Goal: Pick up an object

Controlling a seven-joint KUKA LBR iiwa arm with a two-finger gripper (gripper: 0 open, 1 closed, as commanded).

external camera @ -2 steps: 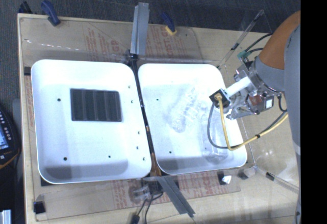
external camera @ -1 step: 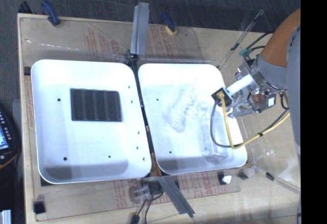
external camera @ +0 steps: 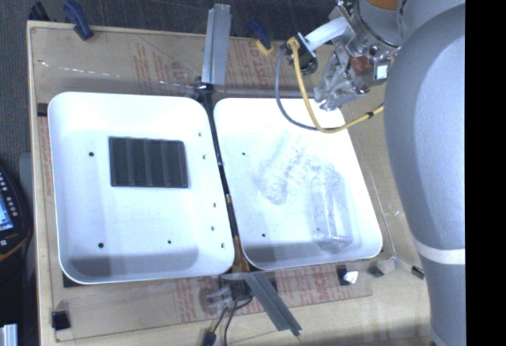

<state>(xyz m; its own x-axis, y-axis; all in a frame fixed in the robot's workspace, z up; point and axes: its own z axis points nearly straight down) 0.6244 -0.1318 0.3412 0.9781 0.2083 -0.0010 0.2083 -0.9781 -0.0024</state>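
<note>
Right bin: shallow white plastic bin point(external camera: 237, 178) — two clear plastic bottles lie in it.
Near bottle: clear plastic bottle point(external camera: 330, 208), lying lengthwise by the right wall.
Second bottle: crumpled clear plastic bottle point(external camera: 281, 172), just left of the first.
Left bin: shallow white bin point(external camera: 71, 178) with a dark ribbed rectangular panel point(external camera: 149, 162).
Gripper: grey two-finger gripper point(external camera: 330, 98) above the right bin's far edge, apart from both bottles — its grasp state cannot be told.

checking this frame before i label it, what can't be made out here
- Gripper, camera view: small and tangled with cables; whether its fingers are open or shut is unclear.
- Clear plastic bottles in the right bin: transparent against white, so their count and outlines blur.
- Arm: cut off by the top edge.
- Dark grid panel in the left bin: too small to identify.
</note>
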